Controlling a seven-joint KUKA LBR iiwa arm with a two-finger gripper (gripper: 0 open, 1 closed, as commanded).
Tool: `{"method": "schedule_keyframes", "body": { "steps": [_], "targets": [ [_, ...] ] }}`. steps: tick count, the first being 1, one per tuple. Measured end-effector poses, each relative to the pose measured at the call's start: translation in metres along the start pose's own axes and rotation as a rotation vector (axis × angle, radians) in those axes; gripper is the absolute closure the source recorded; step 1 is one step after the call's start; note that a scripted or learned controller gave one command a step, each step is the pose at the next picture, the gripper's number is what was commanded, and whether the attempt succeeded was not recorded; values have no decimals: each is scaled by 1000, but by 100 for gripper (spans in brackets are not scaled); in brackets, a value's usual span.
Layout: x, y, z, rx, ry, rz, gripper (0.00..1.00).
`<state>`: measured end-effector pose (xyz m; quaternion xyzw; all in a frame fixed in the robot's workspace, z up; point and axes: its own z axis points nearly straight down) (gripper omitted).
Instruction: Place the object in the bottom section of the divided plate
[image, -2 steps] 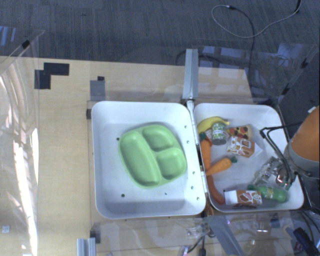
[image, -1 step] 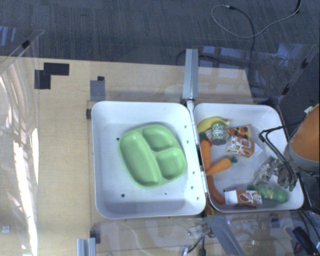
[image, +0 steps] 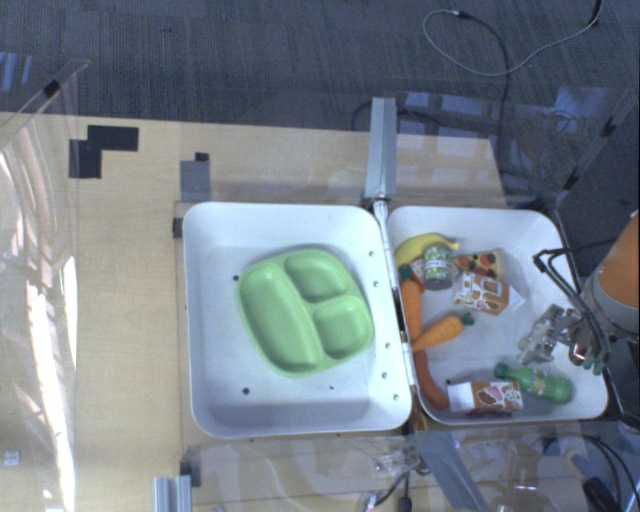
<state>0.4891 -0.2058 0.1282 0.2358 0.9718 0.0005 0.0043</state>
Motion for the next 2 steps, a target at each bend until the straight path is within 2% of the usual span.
{"method": "schedule_keyframes", "body": {
  "steps": [1, 2],
  "targets": [
    [-1, 4, 38, 0, -8, -268, 100],
    [-17, 9, 39, -1, -5, -71, 100]
  ]
}}
